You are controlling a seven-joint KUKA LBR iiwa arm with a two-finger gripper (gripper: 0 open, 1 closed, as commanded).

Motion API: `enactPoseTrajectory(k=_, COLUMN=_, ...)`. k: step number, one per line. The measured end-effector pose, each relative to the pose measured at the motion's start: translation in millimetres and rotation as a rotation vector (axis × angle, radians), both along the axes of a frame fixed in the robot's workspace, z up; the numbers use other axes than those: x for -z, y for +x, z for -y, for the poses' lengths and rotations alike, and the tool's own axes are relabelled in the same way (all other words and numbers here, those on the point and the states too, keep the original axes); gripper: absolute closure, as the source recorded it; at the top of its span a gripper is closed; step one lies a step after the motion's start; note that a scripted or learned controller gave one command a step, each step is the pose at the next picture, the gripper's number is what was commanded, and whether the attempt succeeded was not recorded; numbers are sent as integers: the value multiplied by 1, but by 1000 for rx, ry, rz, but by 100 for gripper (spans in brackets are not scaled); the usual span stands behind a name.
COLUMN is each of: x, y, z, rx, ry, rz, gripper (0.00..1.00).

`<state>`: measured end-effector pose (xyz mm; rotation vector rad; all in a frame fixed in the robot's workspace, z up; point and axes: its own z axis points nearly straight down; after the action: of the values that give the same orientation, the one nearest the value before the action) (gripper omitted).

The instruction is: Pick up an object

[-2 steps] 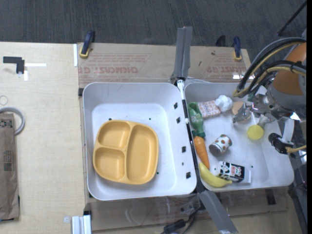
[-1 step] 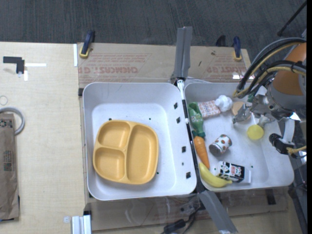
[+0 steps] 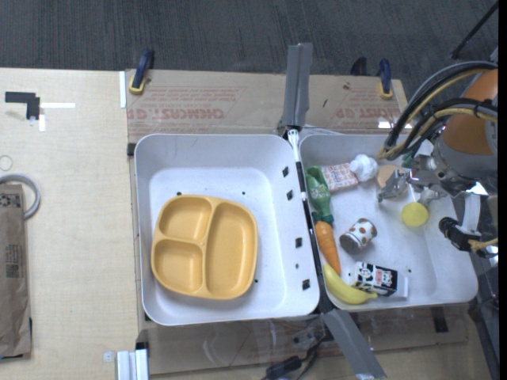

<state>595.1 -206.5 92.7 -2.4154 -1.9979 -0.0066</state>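
My gripper [image 3: 394, 187] hangs over the upper right part of the right bin [image 3: 444, 287], reaching in from the right below the orange band. It sits just above and left of a yellow ball [image 3: 414, 214] and beside a tan round piece [image 3: 386, 173]. A white crumpled object [image 3: 364, 165] and a pink-and-white packet [image 3: 341, 176] lie to its left. Lower down are a spotted can [image 3: 358, 233], a carrot [image 3: 327, 245], a banana [image 3: 346, 286], a cow-print carton [image 3: 379, 279] and a green item [image 3: 319, 193]. I see nothing held.
The left bin [image 3: 158, 165] holds a yellow divided plate [image 3: 206, 246]. A grey divider bar [image 3: 298, 85] runs between the bins at the back. Black cables [image 3: 420, 109] arc above the arm at the right. Cardboard [image 3: 206, 101] lies behind the bins.
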Motion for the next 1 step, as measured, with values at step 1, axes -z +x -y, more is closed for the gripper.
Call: enactPoseTrajectory(k=1, x=1, y=-14, z=-33, rx=-261, ry=-9, rz=2, gripper=0)
